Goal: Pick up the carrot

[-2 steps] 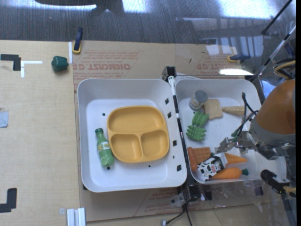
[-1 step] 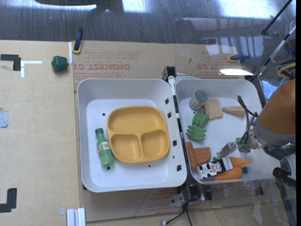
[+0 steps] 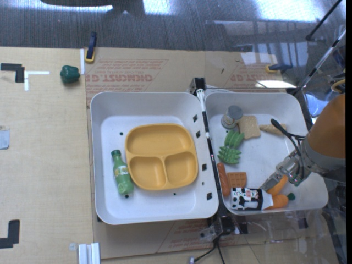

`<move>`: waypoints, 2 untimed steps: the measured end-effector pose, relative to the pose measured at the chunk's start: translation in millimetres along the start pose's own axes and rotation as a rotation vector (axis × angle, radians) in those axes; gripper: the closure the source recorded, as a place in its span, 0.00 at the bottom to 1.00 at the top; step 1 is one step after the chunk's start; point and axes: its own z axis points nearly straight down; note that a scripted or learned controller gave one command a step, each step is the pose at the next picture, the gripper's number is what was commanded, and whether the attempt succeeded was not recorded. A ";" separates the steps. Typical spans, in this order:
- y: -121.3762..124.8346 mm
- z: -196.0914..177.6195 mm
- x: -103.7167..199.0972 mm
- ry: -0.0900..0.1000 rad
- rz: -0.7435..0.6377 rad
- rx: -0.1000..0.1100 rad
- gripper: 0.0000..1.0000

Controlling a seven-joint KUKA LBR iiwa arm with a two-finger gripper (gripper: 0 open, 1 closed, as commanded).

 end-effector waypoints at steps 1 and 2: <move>2.0 -9.4 -2.0 -0.004 0.006 -0.004 1.00; 76.5 -119.0 18.9 0.002 0.188 0.003 1.00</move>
